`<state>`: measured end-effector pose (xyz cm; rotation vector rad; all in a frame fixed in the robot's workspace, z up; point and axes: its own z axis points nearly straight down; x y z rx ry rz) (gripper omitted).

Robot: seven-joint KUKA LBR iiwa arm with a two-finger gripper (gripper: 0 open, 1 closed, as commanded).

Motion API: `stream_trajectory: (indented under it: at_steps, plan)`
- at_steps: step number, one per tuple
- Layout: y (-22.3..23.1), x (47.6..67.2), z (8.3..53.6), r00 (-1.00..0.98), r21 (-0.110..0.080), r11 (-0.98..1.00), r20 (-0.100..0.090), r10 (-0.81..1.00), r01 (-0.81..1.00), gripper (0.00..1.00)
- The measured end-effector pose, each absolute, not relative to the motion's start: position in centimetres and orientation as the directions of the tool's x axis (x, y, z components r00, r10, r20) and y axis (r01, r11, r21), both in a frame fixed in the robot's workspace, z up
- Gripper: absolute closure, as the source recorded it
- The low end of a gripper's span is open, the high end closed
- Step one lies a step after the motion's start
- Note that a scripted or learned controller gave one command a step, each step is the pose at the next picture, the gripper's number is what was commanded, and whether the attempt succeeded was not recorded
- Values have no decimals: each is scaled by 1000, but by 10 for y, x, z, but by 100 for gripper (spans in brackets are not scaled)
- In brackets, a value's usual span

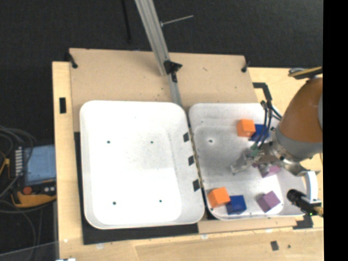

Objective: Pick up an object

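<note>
Down low, claw point(243, 166) beside tilted purple block point(268, 171).

Arm point(304, 125): rounded orange band over grey wrist housing. Blue and green cables point(262, 134) run alongside. Gripper point(251, 161) metallic grey

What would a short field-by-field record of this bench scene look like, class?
bins: left bin, right bin, side by side
right bin contents: two orange blocks, two blue blocks, purple block
arm: tool low over the right bin
tool fingers: cannot tell
</note>
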<state>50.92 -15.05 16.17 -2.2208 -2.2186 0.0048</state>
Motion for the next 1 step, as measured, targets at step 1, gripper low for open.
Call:
stream_trajectory:
  at_steps: [1]
  plan:
    - [-147, 500, 104, 1, -5, -1, 0, 1000, 1000, 0]
